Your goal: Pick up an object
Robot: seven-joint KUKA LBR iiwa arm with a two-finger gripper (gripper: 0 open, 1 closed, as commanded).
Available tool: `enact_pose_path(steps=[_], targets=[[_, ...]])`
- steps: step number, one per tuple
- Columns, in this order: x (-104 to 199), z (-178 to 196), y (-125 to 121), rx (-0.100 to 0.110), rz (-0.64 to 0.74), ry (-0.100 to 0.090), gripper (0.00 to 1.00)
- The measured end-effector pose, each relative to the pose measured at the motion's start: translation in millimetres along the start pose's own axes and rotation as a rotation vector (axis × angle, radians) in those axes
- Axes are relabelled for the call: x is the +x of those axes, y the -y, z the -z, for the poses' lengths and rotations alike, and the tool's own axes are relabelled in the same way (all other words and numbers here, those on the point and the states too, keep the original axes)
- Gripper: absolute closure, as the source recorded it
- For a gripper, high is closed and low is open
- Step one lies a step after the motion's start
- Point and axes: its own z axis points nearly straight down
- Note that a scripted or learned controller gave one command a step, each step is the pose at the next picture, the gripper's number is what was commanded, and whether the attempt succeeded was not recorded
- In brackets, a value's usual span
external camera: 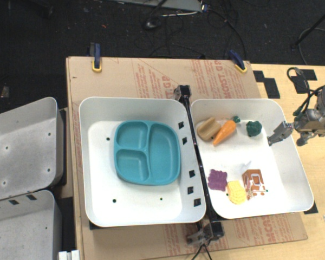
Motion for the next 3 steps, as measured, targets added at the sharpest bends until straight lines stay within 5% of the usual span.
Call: enact_pose_path(steps=[1, 3], targets=[[0.7, 6.1, -2.6, -0.011, 0.004, 0.003, 0.00], [8.7, -86.6, -4.7, -0.009, 0.002, 0.002, 0.00]])
